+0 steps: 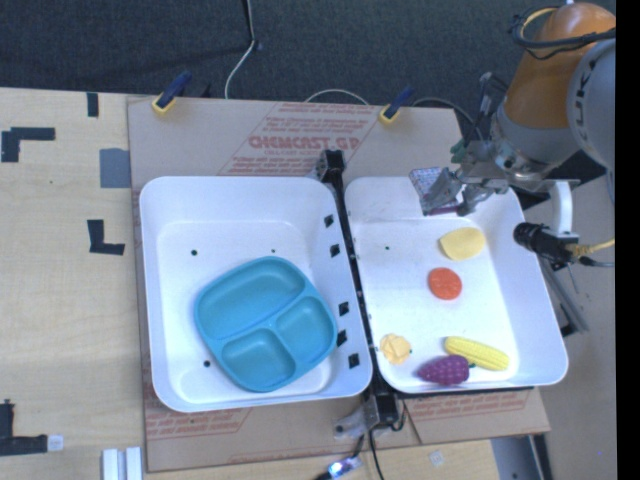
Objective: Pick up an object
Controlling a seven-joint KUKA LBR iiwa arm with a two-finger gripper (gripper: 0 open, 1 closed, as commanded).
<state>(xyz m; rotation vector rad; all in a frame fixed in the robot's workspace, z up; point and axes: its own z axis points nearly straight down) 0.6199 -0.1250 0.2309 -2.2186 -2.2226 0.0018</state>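
Observation:
The right bin (520,268) holds several toy foods: a pale yellow piece (462,243), a red-orange round one (445,284), a small yellow-orange one (396,348), a purple grape bunch (444,370) and a yellow corn cob (478,352). My gripper (440,196) hangs over the bin's far edge, above and left of the pale yellow piece. Nothing shows between its fingers.
The left bin (165,218) holds a blue divided plate (264,322). A black divider (340,258) runs between the bins. The grey arm with its orange band (555,58) comes in from the upper right. Cables lie behind the bins.

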